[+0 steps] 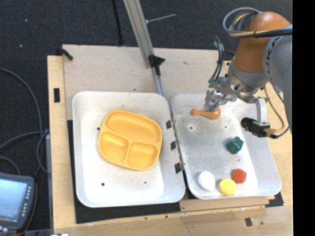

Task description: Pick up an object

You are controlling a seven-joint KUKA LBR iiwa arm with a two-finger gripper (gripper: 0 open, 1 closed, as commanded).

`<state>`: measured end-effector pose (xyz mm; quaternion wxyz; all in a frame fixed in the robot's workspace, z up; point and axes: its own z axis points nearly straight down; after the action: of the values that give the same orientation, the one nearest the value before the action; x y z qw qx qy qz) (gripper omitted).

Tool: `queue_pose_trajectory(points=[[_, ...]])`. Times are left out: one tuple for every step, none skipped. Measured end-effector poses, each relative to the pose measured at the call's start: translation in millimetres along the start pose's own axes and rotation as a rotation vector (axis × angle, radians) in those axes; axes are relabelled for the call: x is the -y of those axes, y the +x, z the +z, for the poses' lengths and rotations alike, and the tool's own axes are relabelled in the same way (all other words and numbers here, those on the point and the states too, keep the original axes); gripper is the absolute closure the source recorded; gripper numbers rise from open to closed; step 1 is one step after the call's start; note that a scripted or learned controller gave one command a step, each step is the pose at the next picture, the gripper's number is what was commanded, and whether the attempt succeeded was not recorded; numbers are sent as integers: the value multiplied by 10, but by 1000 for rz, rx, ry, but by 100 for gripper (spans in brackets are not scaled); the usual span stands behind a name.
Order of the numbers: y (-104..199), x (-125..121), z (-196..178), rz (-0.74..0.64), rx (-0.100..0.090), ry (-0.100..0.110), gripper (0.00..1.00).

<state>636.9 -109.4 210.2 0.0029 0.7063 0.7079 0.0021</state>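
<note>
Camera view: orange carrot-shaped piece point(206, 113) lying flat in right bin point(256, 181), near its back-left area. Long axis roughly left-right across the frame, thin end pointing left, fatter end toward the right and slightly lower. Pincer point(214, 101) directly above it, tips at or touching the piece's right half; can't tell whether spread or clamped, contact point too small and shadowed. Can't confirm a grasp.

Arm point(256, 48) entering from the right, orange band above the wrist, cables looped over the top. Black attachment point(255, 126) hanging off the wrist just right of the piece.

Same bin, well apart from the piece: green block point(235, 145) mid-right, red ball point(239, 176) further forward, yellow ball point(227, 187) just beside and left of it, white egg shape point(206, 181) left of that, near the front edge.

Left bin point(88, 181): yellow divided plate point(130, 139), three compartments, sitting about centre.

Both bins side by side on tabletop point(98, 68). Aluminium strut point(139, 26) slanting down from the top toward the gap between bins.
</note>
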Motion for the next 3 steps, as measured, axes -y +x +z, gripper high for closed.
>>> queue_pose_trajectory(points=[[45,-105,-552,-1,0,-1,100],[493,66,-414,-2,-1,8,100],[953,290,-500,-4,-2,7,100]])
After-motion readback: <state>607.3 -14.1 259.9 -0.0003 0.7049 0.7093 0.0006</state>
